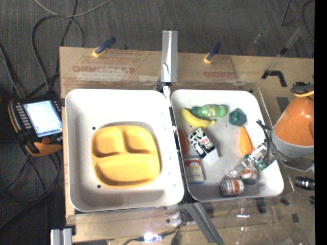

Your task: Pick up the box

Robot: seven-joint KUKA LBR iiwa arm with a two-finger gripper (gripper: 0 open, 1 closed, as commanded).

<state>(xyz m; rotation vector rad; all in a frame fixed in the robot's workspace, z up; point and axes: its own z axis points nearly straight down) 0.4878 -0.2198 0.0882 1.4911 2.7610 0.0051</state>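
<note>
Right white shallow bin [265, 114] holds the clutter: the small white box with a black-and-white pattern and red mark [203, 143] lies tilted near the bin's middle-left, just below a yellow banana [195, 118] and a green plastic bottle [211, 111]. A dark teal lump [237, 117] sits upper right, an orange carrot-shaped piece [246, 140] beside it. A red-labelled can [194, 169] lies below the box. The hand [254, 162] is low at the bin's lower right, apart from the box, near a second can [234, 187]; finger state: cannot tell. Left white bin [76, 137] carries a yellow sectioned tray [125, 154].
</note>
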